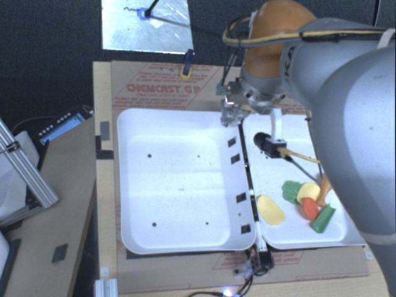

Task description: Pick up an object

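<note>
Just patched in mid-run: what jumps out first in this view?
The big grey arm fills the right side, its orange band at the top, with the pincer over the far end of the divider between the two white bins. A bright cluster lies in the right bin: yellow piece, green, yellow and red toys.

You were looking at a robotics lab, not a home or shop. The table [74,184] carried two shallow white bins [133,184] set on printed cardboard [154,85], with clips along the divider between them. A large grey industrial arm [346,110] reached over it, cables [238,39] looping at its wrist. Aluminium framing [28,175] stood beside the table, against dark flooring [43,48].
</note>
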Robot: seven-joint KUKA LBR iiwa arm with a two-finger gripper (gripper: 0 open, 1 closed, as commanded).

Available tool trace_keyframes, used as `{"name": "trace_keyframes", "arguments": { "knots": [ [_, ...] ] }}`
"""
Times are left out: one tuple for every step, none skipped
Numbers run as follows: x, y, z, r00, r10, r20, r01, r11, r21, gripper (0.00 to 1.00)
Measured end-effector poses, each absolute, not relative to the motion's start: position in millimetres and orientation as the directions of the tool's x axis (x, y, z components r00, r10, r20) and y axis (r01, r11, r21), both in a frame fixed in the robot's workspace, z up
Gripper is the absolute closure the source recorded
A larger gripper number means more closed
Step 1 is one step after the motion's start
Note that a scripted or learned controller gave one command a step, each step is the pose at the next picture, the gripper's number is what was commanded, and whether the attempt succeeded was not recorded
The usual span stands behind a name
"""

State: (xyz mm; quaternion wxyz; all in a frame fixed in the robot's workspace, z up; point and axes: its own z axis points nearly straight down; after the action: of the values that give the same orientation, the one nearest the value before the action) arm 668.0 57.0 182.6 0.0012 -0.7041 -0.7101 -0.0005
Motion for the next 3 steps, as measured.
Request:
{"name": "trace_keyframes", "arguments": {
  "knots": [
    [670.4, 102, 296, -0.01, 1.0, 0.004, 1.0, 0.009, 0.015, 1.0],
    [667.5, 138, 233, -0.007, 1.0, 0.001, 1.0, 0.007, -0.003, 1.0],
    [667.6, 211, 221, -0.011, 1.0, 0.004, 1.0, 0.011, 0.001, 1.0]
  ]
}}
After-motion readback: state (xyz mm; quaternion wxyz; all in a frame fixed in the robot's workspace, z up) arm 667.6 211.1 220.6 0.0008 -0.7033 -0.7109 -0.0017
